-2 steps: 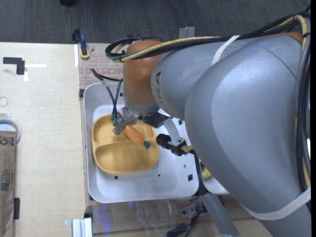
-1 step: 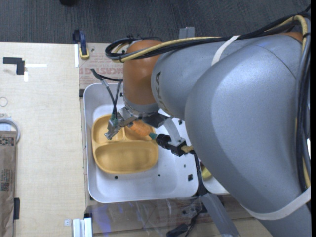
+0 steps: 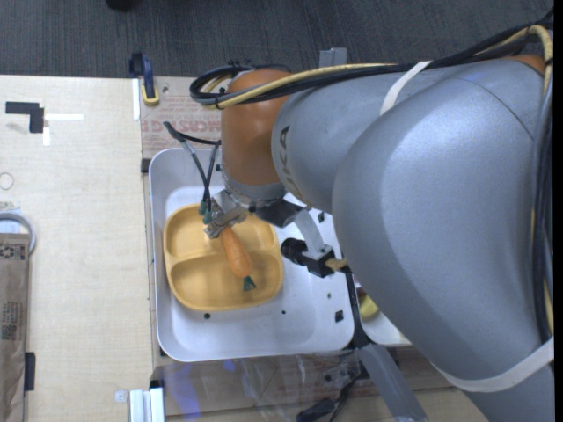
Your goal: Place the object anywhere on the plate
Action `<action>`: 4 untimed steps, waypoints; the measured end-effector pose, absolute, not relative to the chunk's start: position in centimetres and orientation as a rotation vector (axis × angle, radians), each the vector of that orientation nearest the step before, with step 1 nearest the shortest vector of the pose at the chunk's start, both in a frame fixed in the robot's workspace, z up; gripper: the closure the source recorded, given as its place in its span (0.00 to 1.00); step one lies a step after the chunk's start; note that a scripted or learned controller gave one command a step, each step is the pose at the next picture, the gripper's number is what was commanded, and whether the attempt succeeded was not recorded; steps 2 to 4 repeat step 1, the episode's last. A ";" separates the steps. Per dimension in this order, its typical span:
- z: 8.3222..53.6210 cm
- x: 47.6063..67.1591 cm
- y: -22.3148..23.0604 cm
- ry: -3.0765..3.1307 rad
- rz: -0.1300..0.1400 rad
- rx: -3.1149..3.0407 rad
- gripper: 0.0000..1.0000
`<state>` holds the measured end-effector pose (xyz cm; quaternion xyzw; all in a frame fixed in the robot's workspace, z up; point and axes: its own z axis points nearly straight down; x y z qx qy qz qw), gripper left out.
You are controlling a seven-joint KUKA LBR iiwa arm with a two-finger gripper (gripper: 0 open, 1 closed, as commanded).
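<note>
The carrot (image 3: 237, 255) lies on the yellow plate (image 3: 189, 288), across its divider, in the left bin (image 3: 176, 332). The gripper (image 3: 215, 224) pinches its upper end. It looks a light, stiff toy with smooth skin; the thick middle gives the safest hold.

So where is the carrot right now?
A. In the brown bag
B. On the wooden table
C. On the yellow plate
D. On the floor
C. The carrot lies on the yellow plate, across the ridge between its sections, with the hand right at its upper end.
</note>
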<state>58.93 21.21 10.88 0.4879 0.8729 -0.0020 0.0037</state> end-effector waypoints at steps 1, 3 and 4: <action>11.2 59.0 21.3 2.735 -0.002 1.527 0.00; 11.2 59.0 21.3 2.735 -0.002 1.527 0.00; 11.2 59.0 21.3 2.735 -0.002 1.527 0.00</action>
